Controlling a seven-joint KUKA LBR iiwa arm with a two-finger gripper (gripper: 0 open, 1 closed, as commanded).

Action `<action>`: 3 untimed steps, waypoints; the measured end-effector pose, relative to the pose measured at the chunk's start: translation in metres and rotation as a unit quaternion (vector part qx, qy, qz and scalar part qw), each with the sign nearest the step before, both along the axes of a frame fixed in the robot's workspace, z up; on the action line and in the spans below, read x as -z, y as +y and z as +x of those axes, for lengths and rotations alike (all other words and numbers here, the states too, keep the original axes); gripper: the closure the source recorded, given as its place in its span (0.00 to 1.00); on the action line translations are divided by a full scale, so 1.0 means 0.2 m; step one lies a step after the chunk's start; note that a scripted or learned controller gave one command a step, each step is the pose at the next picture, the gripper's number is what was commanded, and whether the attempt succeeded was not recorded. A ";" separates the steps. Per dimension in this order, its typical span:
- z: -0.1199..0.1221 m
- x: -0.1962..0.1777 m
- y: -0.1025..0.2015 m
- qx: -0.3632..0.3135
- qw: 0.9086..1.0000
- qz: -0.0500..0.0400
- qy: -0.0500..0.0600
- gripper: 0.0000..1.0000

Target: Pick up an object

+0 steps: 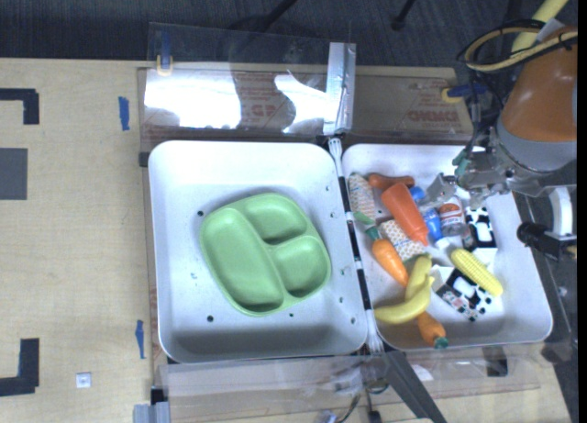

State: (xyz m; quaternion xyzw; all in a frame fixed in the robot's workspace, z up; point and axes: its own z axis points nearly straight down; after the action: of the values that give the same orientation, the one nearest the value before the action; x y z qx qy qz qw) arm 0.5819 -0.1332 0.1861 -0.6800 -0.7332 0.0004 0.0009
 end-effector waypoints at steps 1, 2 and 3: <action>0.14 0.11 -0.22 0.011 1.000 -0.001 -0.002 0.00; 0.26 0.37 -0.29 0.004 1.000 -0.002 -0.003 0.00; 0.26 0.31 -0.29 0.004 1.000 -0.003 -0.006 1.00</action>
State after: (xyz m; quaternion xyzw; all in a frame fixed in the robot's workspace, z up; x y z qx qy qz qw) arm 0.6347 -0.1907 0.1238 -0.6826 -0.7308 -0.0016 -0.0050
